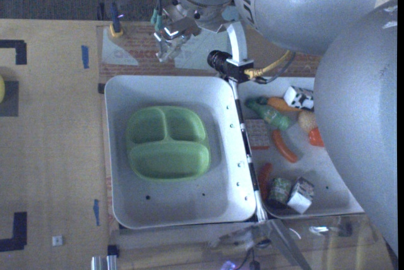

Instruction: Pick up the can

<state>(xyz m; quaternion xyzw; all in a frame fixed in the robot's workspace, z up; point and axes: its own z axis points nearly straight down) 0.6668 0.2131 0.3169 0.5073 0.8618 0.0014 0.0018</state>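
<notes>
The can (279,190) is small, dark and green-labelled. It lies near the front edge of the right bin (328,190), touching a white box (302,195) on its right. My gripper (168,43) hangs beyond the far rim of the left bin (117,136), over the bench, far from the can. Nothing shows in it. The grey arm with its orange band reaches in from the upper right and covers much of the right bin.
A green divided plate (168,142) lies in the left bin. The right bin also holds a green bottle (271,114), a carrot (282,104), a black-and-white cube (297,98), a red sausage-like piece (285,146) and another red piece (264,173).
</notes>
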